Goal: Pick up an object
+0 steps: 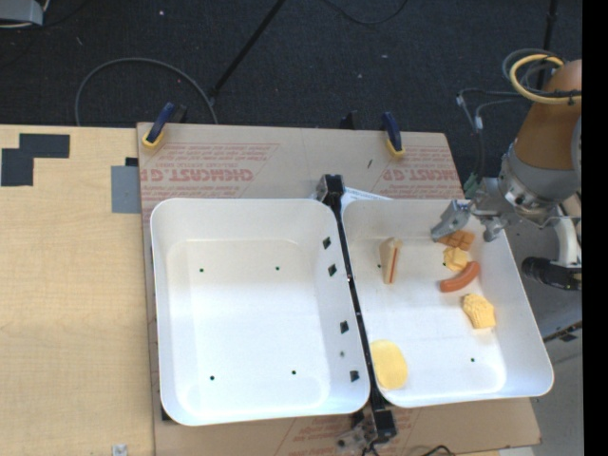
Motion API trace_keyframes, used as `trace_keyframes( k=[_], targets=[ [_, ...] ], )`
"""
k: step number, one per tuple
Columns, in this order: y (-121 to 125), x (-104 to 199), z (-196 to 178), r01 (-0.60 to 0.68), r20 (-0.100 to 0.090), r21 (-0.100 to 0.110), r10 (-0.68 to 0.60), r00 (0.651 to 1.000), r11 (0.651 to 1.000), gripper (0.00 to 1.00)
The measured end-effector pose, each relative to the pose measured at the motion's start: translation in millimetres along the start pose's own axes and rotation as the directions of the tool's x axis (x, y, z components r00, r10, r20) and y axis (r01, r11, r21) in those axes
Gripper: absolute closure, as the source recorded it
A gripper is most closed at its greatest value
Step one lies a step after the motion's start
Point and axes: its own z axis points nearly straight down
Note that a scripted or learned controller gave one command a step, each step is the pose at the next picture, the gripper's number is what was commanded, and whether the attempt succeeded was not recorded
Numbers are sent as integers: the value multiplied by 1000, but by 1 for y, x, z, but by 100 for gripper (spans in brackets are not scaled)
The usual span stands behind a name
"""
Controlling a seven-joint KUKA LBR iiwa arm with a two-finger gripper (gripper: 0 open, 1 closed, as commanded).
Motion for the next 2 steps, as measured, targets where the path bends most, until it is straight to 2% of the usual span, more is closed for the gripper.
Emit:
trace_keyframes(
  k=[1, 2],
  targets=[
    [-62, 75, 52, 4, -2, 6, -4, 1000, 1000, 0],
    [-16, 95, 104, 2, 0, 3, -2, 1000, 1000, 0]
  ],
)
